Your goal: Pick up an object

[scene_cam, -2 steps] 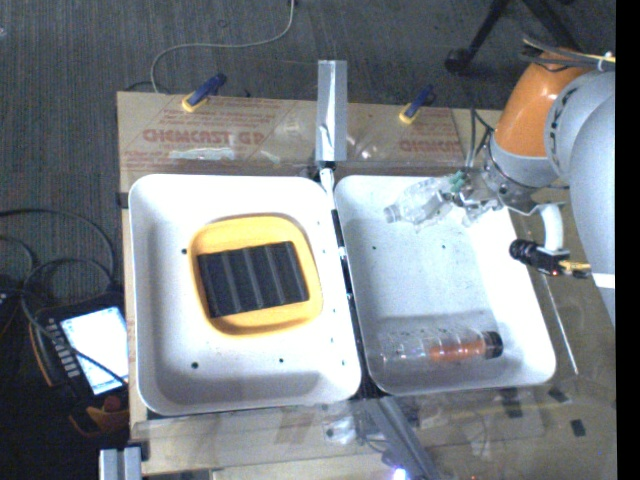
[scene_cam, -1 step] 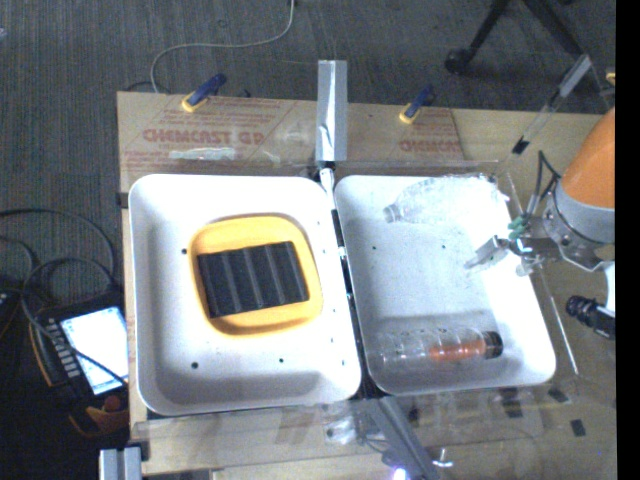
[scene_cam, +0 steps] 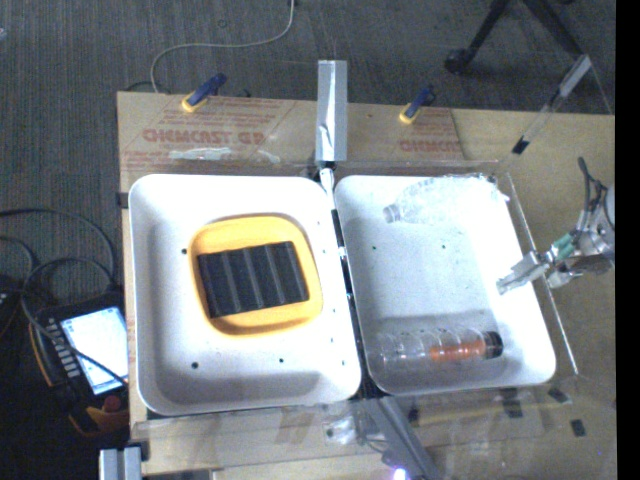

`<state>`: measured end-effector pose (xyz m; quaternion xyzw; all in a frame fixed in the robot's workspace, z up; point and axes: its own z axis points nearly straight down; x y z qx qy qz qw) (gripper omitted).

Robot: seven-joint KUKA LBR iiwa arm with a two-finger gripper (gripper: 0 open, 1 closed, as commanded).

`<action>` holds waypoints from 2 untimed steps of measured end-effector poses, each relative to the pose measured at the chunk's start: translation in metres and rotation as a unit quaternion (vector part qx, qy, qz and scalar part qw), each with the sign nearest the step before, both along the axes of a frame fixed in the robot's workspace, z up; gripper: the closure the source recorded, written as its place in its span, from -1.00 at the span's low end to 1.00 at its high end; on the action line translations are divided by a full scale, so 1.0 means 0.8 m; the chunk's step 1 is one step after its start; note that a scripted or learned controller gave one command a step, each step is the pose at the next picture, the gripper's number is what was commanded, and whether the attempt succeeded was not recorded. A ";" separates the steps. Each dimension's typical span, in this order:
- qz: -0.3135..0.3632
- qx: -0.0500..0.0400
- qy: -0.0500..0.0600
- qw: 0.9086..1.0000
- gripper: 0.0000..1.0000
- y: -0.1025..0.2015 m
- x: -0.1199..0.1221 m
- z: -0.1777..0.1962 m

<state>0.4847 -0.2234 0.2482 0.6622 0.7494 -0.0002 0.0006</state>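
A yellow tray with a black ribbed insert (scene_cam: 256, 274) lies flat in the left bin (scene_cam: 160, 368). In the right bin (scene_cam: 440, 268), a crumpled clear plastic bottle (scene_cam: 432, 200) lies along the far wall. A clear bottle with orange contents and a dark cap (scene_cam: 440, 348) lies on its side near the front wall. My gripper (scene_cam: 545, 263) hangs over the right rim of the right bin, apart from both bottles, with nothing seen in it.
The bins touch at a central divider (scene_cam: 338, 268). A metal post (scene_cam: 330, 108) stands behind them, and two blue-and-yellow clamps (scene_cam: 204, 92) (scene_cam: 416, 104) sit on the board's back edge. Cables and a device (scene_cam: 85, 343) lie on the floor to the left.
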 end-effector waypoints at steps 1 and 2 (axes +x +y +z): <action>0.033 0.001 0.001 0.999 -1.00 0.162 -0.001 -0.022; 0.041 0.001 0.001 0.999 -1.00 0.142 0.021 -0.021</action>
